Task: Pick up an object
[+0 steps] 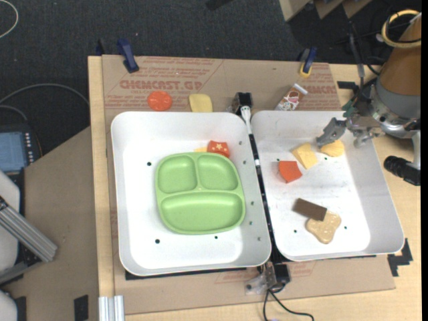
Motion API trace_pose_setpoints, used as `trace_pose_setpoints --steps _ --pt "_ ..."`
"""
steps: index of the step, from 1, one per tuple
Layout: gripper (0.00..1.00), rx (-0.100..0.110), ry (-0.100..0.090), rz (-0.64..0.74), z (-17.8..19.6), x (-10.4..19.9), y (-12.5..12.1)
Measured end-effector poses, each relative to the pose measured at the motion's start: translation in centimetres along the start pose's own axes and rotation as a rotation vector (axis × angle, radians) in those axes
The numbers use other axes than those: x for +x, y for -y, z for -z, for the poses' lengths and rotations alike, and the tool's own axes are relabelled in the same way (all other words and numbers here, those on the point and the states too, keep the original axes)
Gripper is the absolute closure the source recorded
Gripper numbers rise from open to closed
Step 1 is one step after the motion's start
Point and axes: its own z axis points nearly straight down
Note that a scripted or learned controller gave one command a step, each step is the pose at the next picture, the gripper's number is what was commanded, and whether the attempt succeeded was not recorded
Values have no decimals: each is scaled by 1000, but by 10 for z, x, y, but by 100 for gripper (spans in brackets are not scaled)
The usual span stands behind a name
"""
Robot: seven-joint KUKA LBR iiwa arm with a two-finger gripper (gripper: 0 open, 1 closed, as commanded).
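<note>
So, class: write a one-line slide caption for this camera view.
Gripper poised over yellow pieces in the right bin; green tray in the left.

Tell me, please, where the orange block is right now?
The orange block lies in the right bin, near its left wall, beside the yellow wedge.

The KUKA arm enters from the right edge of the view, its orange band at the upper right above a grey wrist section. The wrist leans down and to the left, carrying the two-finger gripper (332, 134) low, with one grey finger (329, 133) pointing down-left. The view does not settle how the fingers stand to each other.
</note>
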Motion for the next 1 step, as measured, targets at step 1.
trace_pose_setpoints --steps 1 --pt "0 8 -5 7 -91 72 -13"
